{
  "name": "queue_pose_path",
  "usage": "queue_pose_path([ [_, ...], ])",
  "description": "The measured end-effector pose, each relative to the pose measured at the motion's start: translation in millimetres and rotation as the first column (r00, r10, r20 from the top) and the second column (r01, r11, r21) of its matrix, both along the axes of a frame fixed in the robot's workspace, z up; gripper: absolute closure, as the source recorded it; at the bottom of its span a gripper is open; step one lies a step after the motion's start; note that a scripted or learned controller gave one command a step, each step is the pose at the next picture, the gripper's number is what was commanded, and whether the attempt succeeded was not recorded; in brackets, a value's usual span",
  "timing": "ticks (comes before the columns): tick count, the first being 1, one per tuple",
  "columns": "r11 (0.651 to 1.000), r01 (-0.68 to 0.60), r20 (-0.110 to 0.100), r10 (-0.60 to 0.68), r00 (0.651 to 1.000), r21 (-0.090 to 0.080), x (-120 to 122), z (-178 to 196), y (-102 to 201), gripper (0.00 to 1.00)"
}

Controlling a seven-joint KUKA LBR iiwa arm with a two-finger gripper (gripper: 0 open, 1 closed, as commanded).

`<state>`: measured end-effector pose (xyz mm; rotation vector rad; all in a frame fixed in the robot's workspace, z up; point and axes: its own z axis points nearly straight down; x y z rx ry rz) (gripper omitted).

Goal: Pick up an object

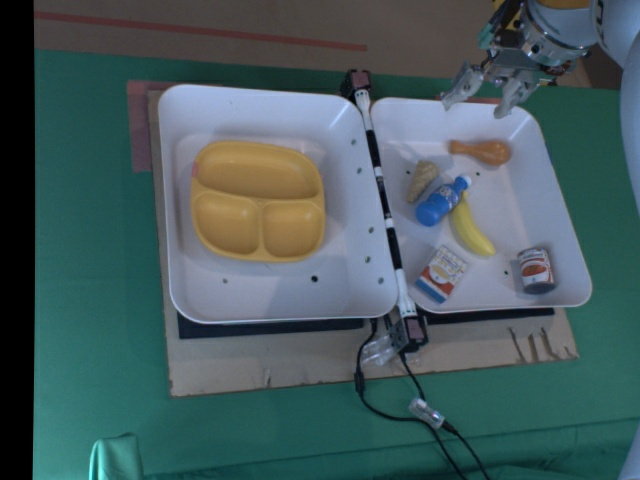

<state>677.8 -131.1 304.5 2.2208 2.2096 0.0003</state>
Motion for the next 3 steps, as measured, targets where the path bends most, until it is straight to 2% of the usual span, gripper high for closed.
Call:
queue_pose_path([
  [1,1.0,0.0,0.012,0.0,1.0,-0.003,9.2,-102.8,11.1,0.0],
  [3,1.0,0.0,0.012,0.0,1.0,-0.003,9.2,-102.8,11.1,0.0],
])
